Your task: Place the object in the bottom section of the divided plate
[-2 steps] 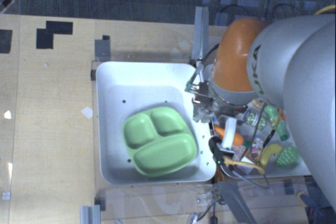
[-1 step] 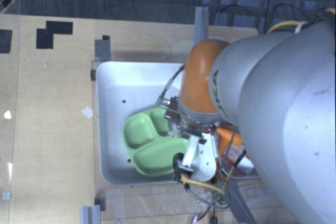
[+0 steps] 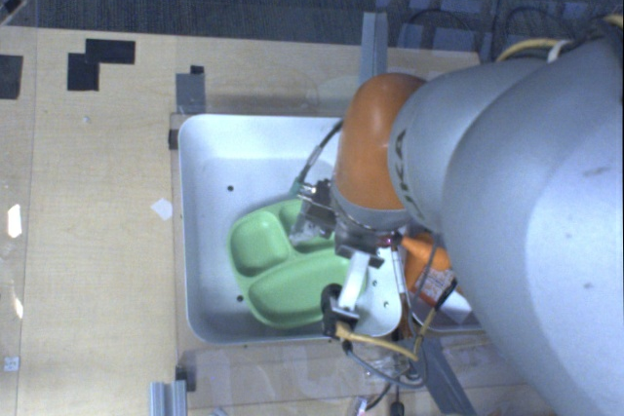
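**Status.** The gripper (image 3: 363,245) sits over the right end of the plate (image 3: 259,239), under the wrist of the arm (image 3: 507,200). Whether it is spread or pressed together cannot be told. The orange object (image 3: 432,260) shows just right of the gripper, beyond the plate's right edge and partly covered by the arm. Whether it is gripped or merely lying there cannot be told.

**Hazards.**
- Release at this position: the object appears to lie right of the near section (image 3: 292,292). It would likely land outside the plate or on its rim.
- No grip: if the object is not held, a move to the near section would carry nothing.
- Plate shift: the gripper is close above the plate. A low sideways pass could catch the rim or a divider and slide the plate within the bin (image 3: 210,170).
- Wrong compartment: the left section adjoins the near one, so overshoot to the left would place the object there.

**Inventory.**
- Object: one.
- Plate: one, green, three sections discernible.
- Bin: one in plain sight.
- Arm: one.
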Robot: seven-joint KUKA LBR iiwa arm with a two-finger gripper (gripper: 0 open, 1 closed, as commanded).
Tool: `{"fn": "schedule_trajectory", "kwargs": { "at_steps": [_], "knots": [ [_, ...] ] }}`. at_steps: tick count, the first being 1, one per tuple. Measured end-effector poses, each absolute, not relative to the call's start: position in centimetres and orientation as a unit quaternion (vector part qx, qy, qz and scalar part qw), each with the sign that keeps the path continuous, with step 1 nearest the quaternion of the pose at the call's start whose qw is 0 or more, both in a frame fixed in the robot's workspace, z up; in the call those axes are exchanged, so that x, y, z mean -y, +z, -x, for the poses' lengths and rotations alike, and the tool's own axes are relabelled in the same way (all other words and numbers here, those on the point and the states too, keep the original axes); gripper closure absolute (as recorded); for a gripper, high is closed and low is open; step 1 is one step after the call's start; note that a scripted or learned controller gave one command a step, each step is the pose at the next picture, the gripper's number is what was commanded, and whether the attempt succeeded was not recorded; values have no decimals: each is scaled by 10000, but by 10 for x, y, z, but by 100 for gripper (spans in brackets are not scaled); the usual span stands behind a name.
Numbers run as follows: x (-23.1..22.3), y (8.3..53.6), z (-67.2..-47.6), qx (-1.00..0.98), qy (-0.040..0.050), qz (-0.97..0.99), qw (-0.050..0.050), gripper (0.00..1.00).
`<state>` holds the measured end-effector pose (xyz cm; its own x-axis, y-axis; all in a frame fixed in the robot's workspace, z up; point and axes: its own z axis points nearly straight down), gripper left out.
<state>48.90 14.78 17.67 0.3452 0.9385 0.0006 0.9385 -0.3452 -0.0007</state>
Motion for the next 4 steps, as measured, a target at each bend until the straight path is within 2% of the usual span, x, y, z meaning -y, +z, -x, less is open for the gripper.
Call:
{"fn": "schedule_trajectory", "kwargs": {
  "at_steps": [1, 2, 3, 4],
  "knots": [
    [-149, 186, -491, 5743, -3, 8186, 8, 100],
    [-149, 186, -491, 5743, -3, 8187, 8, 0],
    [-149, 186, -491, 5743, -3, 8187, 8, 0],
    [-149, 195, -492, 5766, -6, 8170, 11, 100]
  ]
}}
